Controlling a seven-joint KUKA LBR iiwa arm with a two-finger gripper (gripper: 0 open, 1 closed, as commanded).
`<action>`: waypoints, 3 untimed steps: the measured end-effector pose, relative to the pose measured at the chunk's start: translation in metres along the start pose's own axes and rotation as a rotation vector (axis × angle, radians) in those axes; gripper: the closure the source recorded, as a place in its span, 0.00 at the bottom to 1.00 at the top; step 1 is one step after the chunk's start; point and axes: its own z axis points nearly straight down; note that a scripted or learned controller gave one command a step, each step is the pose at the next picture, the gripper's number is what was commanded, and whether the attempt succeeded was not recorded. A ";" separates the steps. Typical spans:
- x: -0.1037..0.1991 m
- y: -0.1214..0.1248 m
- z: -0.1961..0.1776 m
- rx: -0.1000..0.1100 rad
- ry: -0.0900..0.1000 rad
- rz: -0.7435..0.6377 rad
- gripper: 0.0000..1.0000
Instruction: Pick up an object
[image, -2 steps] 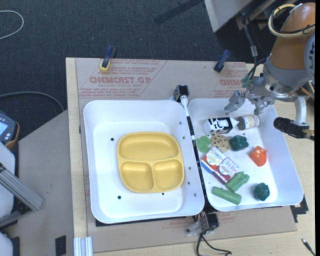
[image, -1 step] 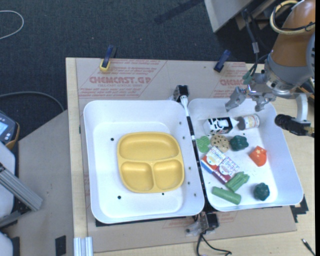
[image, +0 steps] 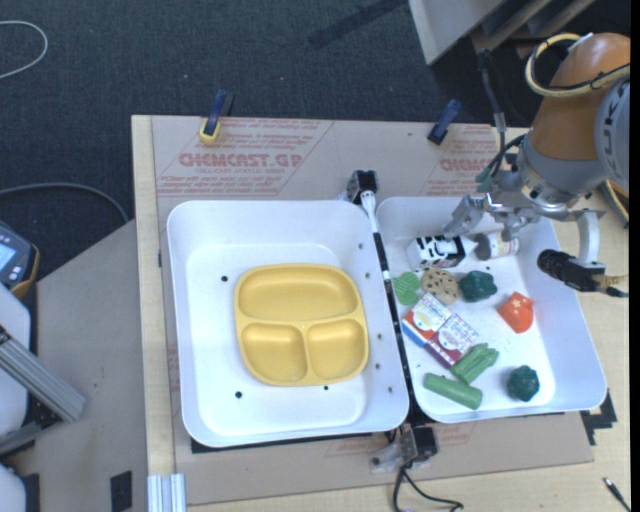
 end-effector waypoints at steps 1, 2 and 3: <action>-0.002 0.001 0.043 -0.001 0.000 -0.001 0.00; -0.002 0.007 0.069 -0.024 -0.003 -0.003 0.00; -0.003 0.008 0.058 -0.029 -0.003 0.000 1.00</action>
